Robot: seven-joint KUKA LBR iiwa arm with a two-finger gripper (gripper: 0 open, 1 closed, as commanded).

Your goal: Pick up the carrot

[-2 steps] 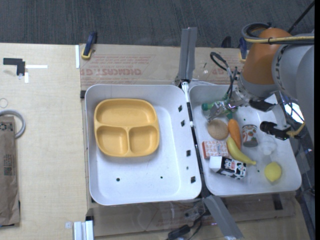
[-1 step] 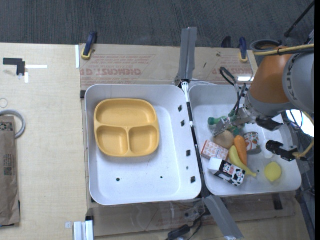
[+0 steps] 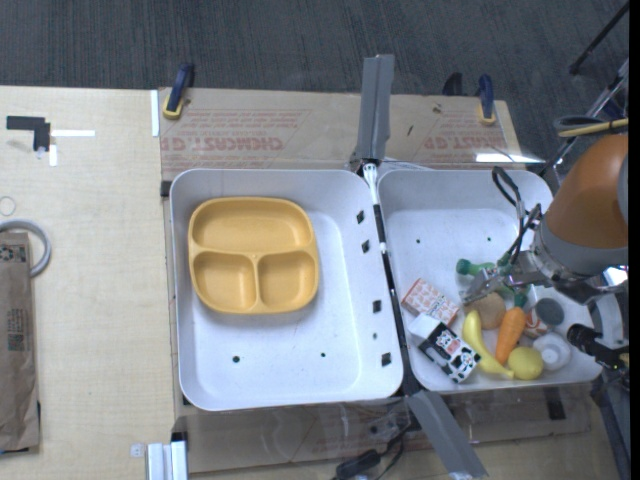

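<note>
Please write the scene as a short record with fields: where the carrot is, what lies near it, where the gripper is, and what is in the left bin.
carrot: right bin, near its front right corner, lying at a slant
neighbours: banana on its left, lemon at its lower end, potato by its upper left
gripper: low over the right bin, just above the potato
left bin: yellow plate with three compartments

The grey arm with its orange band [image 3: 592, 203] is cut off by the right edge. The brown paper bag [image 3: 17, 343] runs off the left edge.
</note>
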